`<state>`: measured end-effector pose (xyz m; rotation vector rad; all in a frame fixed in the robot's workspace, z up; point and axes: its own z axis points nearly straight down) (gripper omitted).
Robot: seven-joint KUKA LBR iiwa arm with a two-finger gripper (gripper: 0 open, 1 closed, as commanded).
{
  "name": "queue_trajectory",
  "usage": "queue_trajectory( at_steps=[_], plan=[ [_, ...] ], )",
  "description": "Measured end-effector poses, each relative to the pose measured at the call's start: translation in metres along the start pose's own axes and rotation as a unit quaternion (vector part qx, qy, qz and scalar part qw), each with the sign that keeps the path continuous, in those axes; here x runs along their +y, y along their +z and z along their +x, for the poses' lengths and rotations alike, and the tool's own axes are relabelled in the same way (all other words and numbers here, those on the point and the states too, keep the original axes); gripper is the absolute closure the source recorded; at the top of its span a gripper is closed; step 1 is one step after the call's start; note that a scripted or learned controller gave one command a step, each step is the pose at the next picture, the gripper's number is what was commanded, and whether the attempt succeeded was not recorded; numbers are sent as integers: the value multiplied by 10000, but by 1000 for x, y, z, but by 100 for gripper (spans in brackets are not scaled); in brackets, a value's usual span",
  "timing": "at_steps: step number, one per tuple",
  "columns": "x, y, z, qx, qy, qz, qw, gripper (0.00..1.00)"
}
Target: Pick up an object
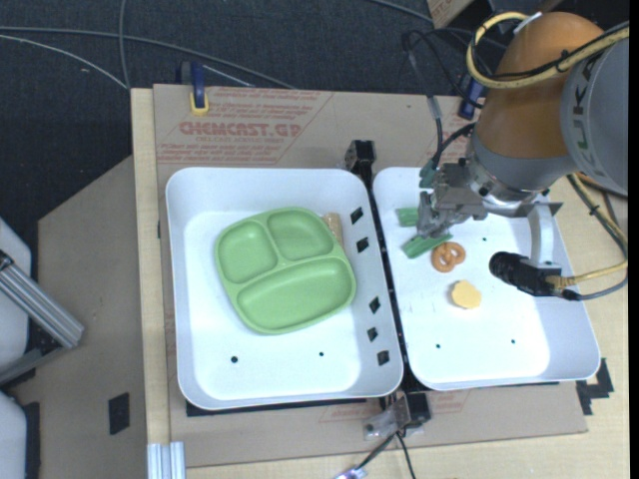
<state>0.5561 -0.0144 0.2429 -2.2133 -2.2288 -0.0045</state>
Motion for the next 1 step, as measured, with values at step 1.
queue_trajectory(
  at_steps=[1],
  plan=[
    [11,15,58,0,3,8,10000,100]
  ],
)
